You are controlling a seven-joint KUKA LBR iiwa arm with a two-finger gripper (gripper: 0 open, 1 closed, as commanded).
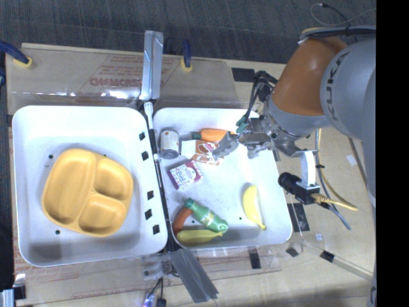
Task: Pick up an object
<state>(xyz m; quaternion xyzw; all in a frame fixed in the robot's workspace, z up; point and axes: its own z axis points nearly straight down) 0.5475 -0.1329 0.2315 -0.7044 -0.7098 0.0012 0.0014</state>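
White plastic forms both shallow bins on our bench: the left bin (pixel 25 171) carries a yellow compartment tray (pixel 87 190), and the right bin (pixel 268 203) holds a scatter of small things. We see the grey arm (pixel 332 75) with its orange band reaching in from the right, and the gripper (pixel 229 147) hangs low over the upper middle of the right bin, just beside a red and white packet (pixel 206 152) and just below an orange carrot (pixel 213 134). We cannot tell how the jaws stand, nor whether anything lies between them. A small metal can (pixel 169 142) stands near the bin's upper left corner, and a purple and white pouch (pixel 184 174) lies below it. A yellow banana (pixel 253 206) rests toward the right wall, well apart from the gripper. Along the near wall we find a green bottle (pixel 207 216) lying across a second yellow banana (pixel 198 236) and an orange-red piece (pixel 181 219).
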